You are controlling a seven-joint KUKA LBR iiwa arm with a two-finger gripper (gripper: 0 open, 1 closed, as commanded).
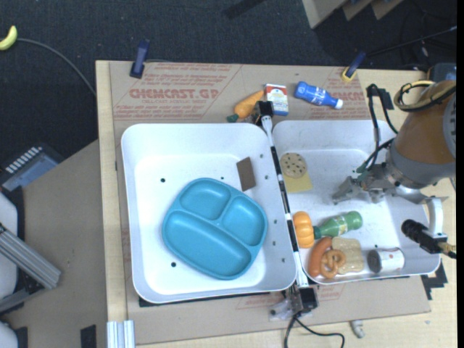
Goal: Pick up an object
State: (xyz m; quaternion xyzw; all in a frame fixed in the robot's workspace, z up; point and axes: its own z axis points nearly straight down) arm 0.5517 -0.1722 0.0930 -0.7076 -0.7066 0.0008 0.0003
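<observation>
The camera view looked down on a bench (181,85) covered with printed brown board, bearing two white bins side by side. The left bin (145,165) held a blue divided tray (214,227), tilted on the floor of the bin, and a small brown block (246,172) near the bin's right wall.

The right bin (326,136) held a round tan perforated disc (293,164) lying on a pale yellow piece (299,183) at its left side. Lower down lay an orange pumpkin-like toy (301,228) against the left wall, a green bottle (338,224) just beside it, a pretzel (328,259), a beige slab (348,256) touching the pretzel, and a white canister with a dark cap (386,260).

The grey arm (424,147) reached in from the right, and its gripper (355,188) sat low in the right bin above the green bottle. I could not tell whether the fingers were open or closed, and nothing showed between them.

Behind the bins, on the board, lay a blue and white bottle (317,95), a small red and white carton (276,98) and an orange object (249,104).
</observation>
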